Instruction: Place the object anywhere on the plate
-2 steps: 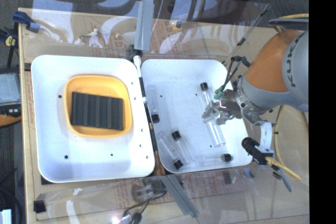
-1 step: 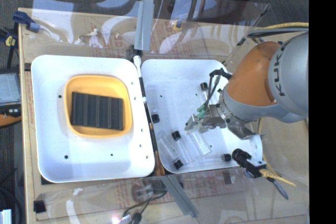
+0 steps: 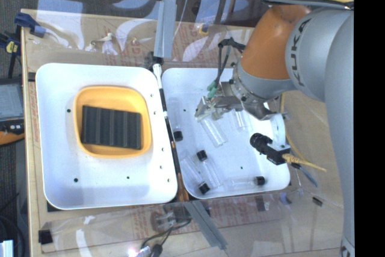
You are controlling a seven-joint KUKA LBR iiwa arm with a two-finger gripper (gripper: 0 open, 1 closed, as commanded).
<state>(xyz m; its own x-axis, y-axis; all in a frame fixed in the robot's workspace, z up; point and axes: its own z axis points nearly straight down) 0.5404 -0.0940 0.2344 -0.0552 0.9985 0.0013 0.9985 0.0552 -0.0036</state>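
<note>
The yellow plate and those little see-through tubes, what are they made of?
The yellow plate looks like smooth moulded plastic: even colour, rounded rim, soft sheen, with a dark ribbed insert in its middle. The see-through tubes look like clear plastic or glass with black caps; the picture cannot settle which.

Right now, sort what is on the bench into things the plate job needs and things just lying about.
For the job:
- yellow plate in the left bin
- clear vials with black caps in the right bin
- gripper above the right bin

Lying about:
- blue clamp at the bench's far left corner
- metal bar behind the bins
</note>
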